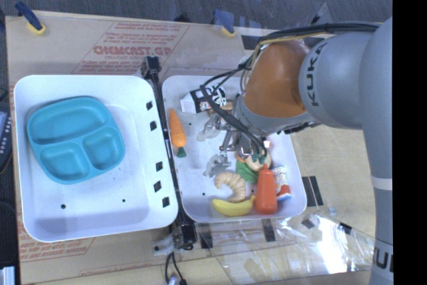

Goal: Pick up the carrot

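Looking down at two white bins side by side on a cardboard sheet [133, 43] printed CHEMCAST GP. Carrot [177, 130] lying flat in the right bin [200, 213], over at 9 o'clock, hugging the left wall, orange body pointing toward 12 and green stub toward 6. Nothing on top of it, not touching any other item. Gripper [225, 147] hanging near the middle of that same bin, at roughly 3 o'clock from the carrot, close but clearly apart from it. Can't tell whether open or closed, too much shiny metal and cable clutter in there, and can't make out anything held. Big grey arm [347, 83] with the orange band [277, 80] coming in from 3 o'clock and covering the bin's upper right. Black-and-white packet [203, 100] up at 12 o'clock from the gripper. Pile of toy food down at 5 o'clock of the bin: croissant [232, 182], banana [232, 207] against the bottom wall, orange-red bottle [265, 190] just beside both, something green [245, 170] tucked behind. Left bin [80, 227] carrying a blue divided tray [75, 138] at about 10 o'clock. Yellow clamps [30, 20] pinning the cardboard along its 12 o'clock edge.
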You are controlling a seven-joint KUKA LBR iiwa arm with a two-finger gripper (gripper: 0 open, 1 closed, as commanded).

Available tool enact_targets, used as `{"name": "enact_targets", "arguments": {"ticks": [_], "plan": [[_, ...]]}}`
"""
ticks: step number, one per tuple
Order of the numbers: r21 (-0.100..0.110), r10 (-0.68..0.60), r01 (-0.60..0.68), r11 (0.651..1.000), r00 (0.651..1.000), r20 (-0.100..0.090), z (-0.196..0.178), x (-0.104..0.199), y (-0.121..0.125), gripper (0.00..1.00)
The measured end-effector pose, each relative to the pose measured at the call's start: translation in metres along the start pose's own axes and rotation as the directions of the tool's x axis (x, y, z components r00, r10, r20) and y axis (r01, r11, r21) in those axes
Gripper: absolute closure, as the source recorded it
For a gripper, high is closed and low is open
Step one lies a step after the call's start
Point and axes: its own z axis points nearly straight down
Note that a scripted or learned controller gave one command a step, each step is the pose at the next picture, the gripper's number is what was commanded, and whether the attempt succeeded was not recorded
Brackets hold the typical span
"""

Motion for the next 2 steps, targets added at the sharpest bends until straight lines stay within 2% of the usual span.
{"name": "enact_targets", "arguments": {"ticks": [1,2], "plan": [[0.003,-0.013,0.013,1.000,1.000,0.011,0.026,-0.040,0.021,0.00],[0.005,-0.051,0.051,0.999,0.999,0.015,0.022,-0.089,0.024,0.00]]}}
